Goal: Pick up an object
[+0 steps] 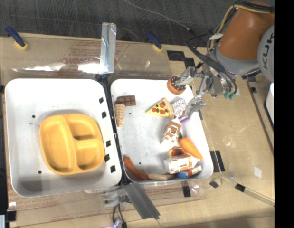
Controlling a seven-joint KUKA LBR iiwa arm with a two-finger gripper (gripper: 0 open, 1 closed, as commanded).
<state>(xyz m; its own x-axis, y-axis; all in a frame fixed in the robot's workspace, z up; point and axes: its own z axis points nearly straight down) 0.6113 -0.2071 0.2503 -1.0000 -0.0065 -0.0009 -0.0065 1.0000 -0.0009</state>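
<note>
While the arm reaches in from the right of the camera view, its end effector (193,88) hangs over the upper right corner of the right bin (137,87), its metal fingers spread apart. One finger lies just beside a small brown doughnut (175,85) at the bin's far rim; whether it touches it I cannot tell. The other finger points down toward a white and purple packet (179,107). Nothing sits between the fingers, so no pick has been made.

Candidates for the task all lie in the right bin: a pizza slice (160,108) near the middle, a chocolate bar (125,100) and an ice-cream cone (119,114) by the left wall, a small carton (171,131), a carrot (190,147), a sausage (135,169) along the near wall, and a boxed item (181,165) in the near right corner. The left bin (18,99) holds a yellow divided tray (71,144), well apart from the arm.

Judging by this, the task is at its approach stage. Settling on one object, closing on it and lifting are all left to do. The doughnut and the packet look the likeliest targets, being nearest.
</note>
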